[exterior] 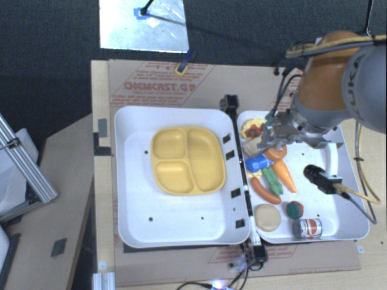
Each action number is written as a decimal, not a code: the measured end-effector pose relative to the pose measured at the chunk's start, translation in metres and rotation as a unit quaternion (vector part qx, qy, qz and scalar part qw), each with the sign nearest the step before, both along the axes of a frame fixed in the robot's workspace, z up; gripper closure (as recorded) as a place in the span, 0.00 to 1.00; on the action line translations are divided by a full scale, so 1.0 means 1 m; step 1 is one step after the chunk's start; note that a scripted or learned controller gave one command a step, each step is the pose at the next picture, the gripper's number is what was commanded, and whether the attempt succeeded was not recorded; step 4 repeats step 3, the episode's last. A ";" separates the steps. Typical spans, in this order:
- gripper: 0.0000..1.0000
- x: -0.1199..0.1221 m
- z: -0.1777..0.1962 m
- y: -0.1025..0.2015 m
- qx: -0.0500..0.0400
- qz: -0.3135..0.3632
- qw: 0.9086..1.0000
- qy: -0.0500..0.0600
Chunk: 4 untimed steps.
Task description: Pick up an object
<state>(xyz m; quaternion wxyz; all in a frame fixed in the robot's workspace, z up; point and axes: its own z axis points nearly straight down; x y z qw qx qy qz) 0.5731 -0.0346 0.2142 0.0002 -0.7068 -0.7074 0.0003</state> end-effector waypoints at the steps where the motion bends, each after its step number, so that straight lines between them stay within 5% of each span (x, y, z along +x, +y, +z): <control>1: 1.00 0.006 0.019 -0.006 0.000 0.000 1.000 -0.002; 2: 1.00 0.002 0.000 0.002 0.000 0.001 1.000 0.000; 4: 1.00 0.004 0.020 -0.005 0.000 0.000 1.000 -0.002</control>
